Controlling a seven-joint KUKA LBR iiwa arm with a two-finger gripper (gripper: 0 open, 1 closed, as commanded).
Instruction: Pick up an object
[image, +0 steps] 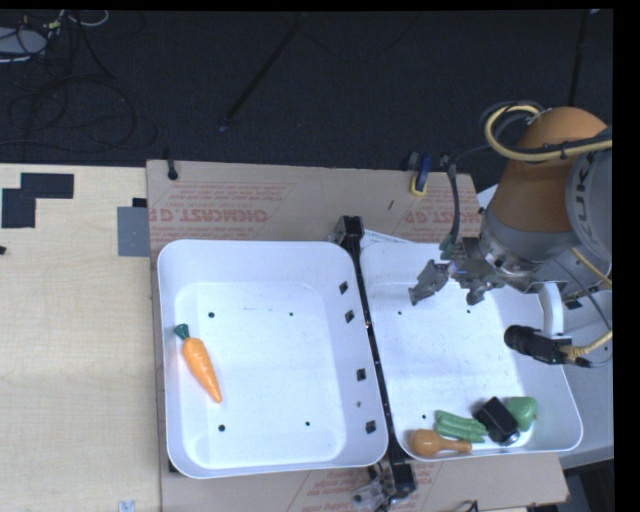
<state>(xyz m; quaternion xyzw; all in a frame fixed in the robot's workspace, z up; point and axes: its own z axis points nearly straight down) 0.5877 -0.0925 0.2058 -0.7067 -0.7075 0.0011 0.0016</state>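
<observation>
camera view | pincer (452, 284) open, holding nothing | right bin (570, 400) upper area

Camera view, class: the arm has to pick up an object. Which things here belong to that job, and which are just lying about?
Belong to the job:
gripper
carrot, left bin
green vegetable, black block, tan gourd, right bin

Lying about:
cardboard sheet
yellow clamp
grey tile

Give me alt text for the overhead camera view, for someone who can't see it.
A grey robot arm's open gripper hovers over the right bin, holding nothing. A tan gourd, green bean pod, black block and green piece cluster at that bin's near edge; an orange carrot lies in the left bin.
</observation>
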